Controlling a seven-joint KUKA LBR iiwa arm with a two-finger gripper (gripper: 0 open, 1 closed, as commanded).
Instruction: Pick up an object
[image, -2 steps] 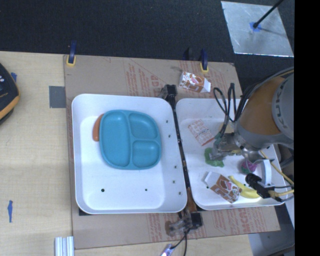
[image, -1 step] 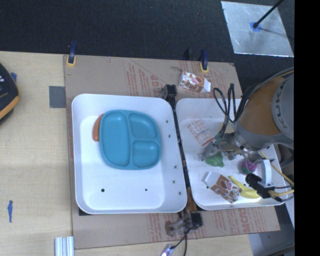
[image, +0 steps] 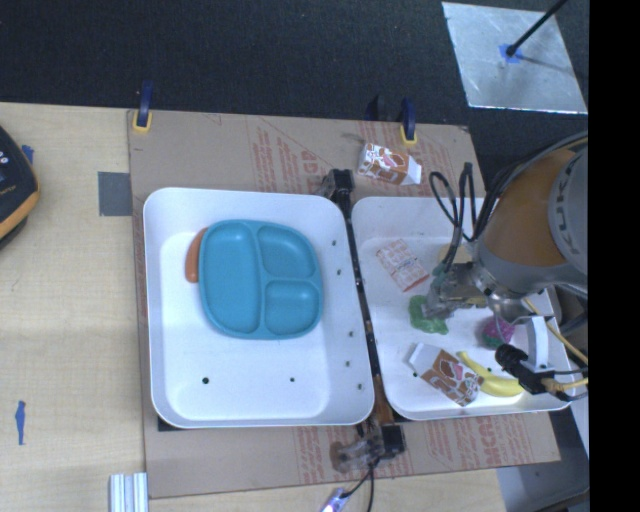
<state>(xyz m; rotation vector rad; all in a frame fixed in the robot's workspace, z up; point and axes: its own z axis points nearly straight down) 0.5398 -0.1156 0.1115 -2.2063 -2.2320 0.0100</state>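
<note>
My arm (image: 545, 215) shows grey with an orange band at the right of the frame, and my pincer (image: 448, 296) is dull grey metal. Under it lies a green thing (image: 428, 317); beside that, a purple one (image: 497, 328). A yellow banana (image: 497, 383) sits at lower right, next to a brown-and-white printed packet (image: 448, 374). A white packet with red print (image: 402, 264) lies higher up. Both bins (image: 165, 300) are white. The left one holds a blue divided plate (image: 262, 278), with an orange edge (image: 191, 258) showing at its left side. The tabletop (image: 60, 330) is pale wood; the cardboard sheet (image: 260, 150) is brown with faded red lettering.
</note>
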